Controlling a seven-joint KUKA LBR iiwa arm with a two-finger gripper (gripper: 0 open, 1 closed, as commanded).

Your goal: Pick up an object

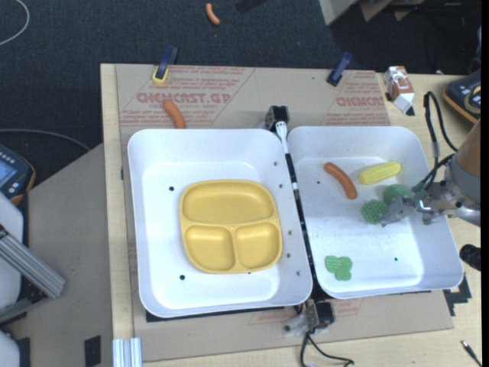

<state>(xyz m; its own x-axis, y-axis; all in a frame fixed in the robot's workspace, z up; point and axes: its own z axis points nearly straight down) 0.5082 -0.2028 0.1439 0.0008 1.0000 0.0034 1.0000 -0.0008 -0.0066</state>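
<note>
Two shallow white bins sit side by side on a cardboard-covered bench, seen from above at a slant. The left bin [145, 205] holds a yellow divided plate [230, 225] with three compartments, one wide at the back and two smaller ones at the front.

The right bin [428, 270] holds four small toy foods. An orange sausage [340, 180] lies tilted near the bin's back left. Just to its right lies a yellow corn cob [379, 173]. Below the corn sits a dark green broccoli piece [383, 202], roughly in the middle of the bin's right half. A lighter green leafy piece [338, 266] rests near the front edge, well apart from the others.

The grey arm reaches in from the right edge, and its gripper [399, 211] is low over the right bin, right against the broccoli piece. One metal finger [395, 215] shows at the broccoli's lower right side. I cannot tell whether the gripper is spread or closed, nor whether the broccoli sits between its fingers.

Outside the bins, a second orange sausage [175, 114] lies on the cardboard behind the left bin, and a third [212, 13] lies on the dark floor beyond the bench. Two clamps [163, 65] pin the cardboard's back edge.
</note>
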